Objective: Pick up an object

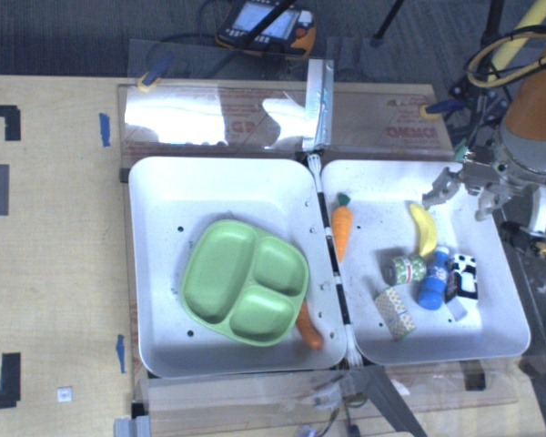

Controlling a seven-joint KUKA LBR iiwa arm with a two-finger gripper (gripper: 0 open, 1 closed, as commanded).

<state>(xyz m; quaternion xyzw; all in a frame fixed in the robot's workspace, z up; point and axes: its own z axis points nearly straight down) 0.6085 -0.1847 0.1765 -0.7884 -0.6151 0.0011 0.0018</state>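
While fingers (461, 189) hover upper right, banana (424, 228) just below-left, untouched

**Little lettering, none of it legible**

The clear panel (282, 116) standing along the far edge of the two bins carries red printed lettering in two spots: one left of the centre post and one toward the far right. Both appear mirrored or seen through the sheet, and glare washes over them, so no word can be made out. The handheld pendant (262, 25) lying on the floor beyond the tabletop has a lit screen, too small to read. A small patterned roll (395, 312) in the right bin shows markings that are too fine to make out.
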